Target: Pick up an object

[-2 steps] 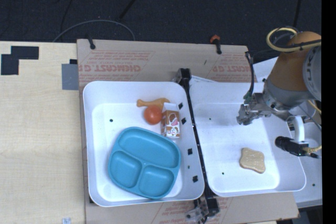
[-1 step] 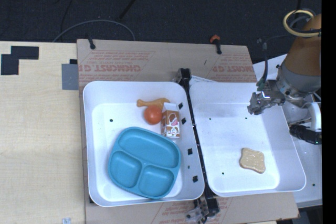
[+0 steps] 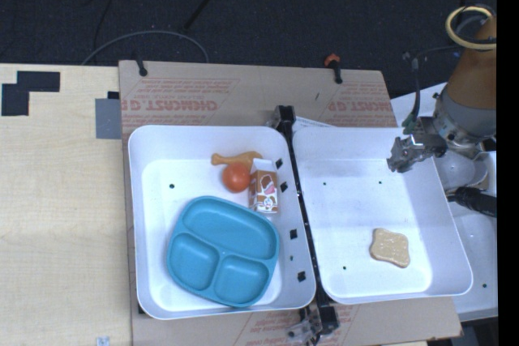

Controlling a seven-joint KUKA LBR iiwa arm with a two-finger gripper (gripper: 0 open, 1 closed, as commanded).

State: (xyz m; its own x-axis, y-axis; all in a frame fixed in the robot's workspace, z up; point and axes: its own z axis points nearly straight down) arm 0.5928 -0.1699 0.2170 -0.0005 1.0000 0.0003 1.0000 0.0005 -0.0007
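Cardboard (image 3: 243, 97), brown with red print, is laid beneath two shallow white bins on a pale wooden worktop (image 3: 57, 198). Nearest in the view, the lower rims of the bins are seen, with a black clip at the foot of the divider between them. In the left bin (image 3: 150, 166), one blue sectioned plate (image 3: 223, 249) with three compartments is lying in the near half. Just beyond its upper right edge, one small carton (image 3: 264, 189) is standing upright, and one red-orange ball (image 3: 236, 177) is resting just beside the carton's left side. One orange-yellow curved piece (image 3: 235, 159) is touching the ball from behind. In the right bin (image 3: 357, 182), one tan, toast-like slice (image 3: 391, 247) is lying flat near the lower right corner, well apart from everything else. Farther up, at the right bin's upper right rim, the pincer (image 3: 403, 155) is held above the rim, well apart from the slice; whether it is spread or pressed together cannot be told, and nothing is seen in it. Two clamps are fixed at the cardboard's far edge. Beyond the worktop, dark carpet (image 3: 268, 4) with loose cables is seen.
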